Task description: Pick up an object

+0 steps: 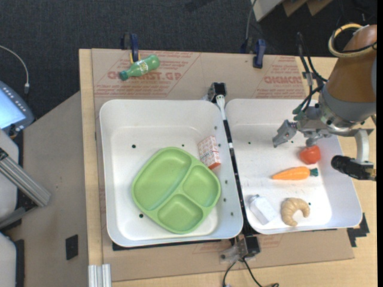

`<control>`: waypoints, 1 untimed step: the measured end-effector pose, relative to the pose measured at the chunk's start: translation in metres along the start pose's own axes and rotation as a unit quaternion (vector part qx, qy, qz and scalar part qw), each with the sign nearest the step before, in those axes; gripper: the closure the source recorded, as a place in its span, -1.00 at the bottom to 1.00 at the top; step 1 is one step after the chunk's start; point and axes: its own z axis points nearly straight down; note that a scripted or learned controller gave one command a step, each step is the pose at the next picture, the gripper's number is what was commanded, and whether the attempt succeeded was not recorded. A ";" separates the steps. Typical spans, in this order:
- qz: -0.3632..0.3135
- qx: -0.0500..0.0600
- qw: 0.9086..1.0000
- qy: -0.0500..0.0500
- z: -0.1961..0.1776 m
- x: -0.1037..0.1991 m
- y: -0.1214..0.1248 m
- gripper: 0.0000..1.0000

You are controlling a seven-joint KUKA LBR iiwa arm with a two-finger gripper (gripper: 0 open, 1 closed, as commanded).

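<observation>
The gripper hung with fingers spread wide, holding nothing, over the right bin; the tomato lay just beneath it beside the carrot. It looked light, smooth, rounded (likely slippery), best pinched across its middle

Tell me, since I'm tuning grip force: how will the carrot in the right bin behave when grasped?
The carrot looks like smooth moulded plastic, so probably stiff, light and somewhat slippery. Its round, tapered body lies flat, so a push may roll or swing it toward the nearby tomato.
</observation>
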 end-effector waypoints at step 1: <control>-0.002 -0.007 1.000 -0.001 -0.008 0.000 0.003 -1.00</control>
